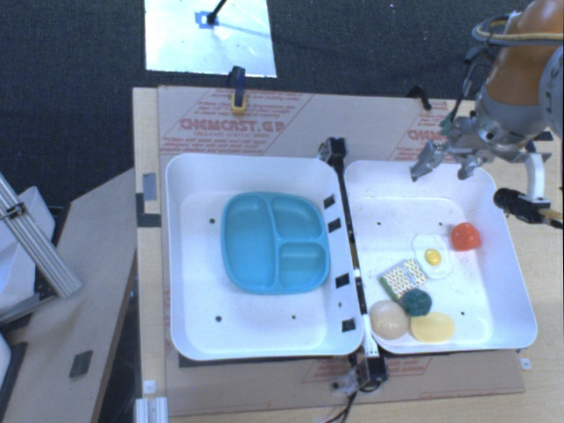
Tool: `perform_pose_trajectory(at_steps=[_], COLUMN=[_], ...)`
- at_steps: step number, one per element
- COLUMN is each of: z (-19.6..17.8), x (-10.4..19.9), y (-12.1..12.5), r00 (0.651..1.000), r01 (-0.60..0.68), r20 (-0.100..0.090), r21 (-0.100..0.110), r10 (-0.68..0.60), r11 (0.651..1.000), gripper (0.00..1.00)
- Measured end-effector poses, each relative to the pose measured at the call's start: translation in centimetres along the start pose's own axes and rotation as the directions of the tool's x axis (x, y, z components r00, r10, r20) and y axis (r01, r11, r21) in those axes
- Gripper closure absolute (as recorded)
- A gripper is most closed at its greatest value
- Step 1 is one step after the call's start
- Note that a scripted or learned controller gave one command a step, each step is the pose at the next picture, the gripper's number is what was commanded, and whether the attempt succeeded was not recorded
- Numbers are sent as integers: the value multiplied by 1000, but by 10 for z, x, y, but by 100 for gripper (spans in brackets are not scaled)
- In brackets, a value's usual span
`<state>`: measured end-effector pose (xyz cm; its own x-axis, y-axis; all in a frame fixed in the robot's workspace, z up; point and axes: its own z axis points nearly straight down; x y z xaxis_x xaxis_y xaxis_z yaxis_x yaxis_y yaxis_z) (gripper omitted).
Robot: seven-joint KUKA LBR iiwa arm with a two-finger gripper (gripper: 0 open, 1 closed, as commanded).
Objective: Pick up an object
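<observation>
The arm reaches in from the right, its claw (447, 160) hanging spread (nothing between the fingers)

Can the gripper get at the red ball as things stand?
Probably yes. The gripper is above the right bin's far edge, and the red ball sits apart from the fried egg, uncovered.

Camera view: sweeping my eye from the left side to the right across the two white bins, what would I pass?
Blue divided tray → beige ball → checkered block → fried-egg toy → orange-red ball.
</observation>
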<state>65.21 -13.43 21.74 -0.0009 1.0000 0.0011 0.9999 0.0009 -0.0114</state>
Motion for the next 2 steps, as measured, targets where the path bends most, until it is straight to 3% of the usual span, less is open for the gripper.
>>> perform_pose_trajectory(at_steps=[1,2], z=[-9,35], x=[0,8], y=[2,3], r00=[1000,1000], r01=[2,5], r20=[2,2], r21=[-13,-12], r10=[-2,-5], r11=[1000,1000], gripper=[0,0])
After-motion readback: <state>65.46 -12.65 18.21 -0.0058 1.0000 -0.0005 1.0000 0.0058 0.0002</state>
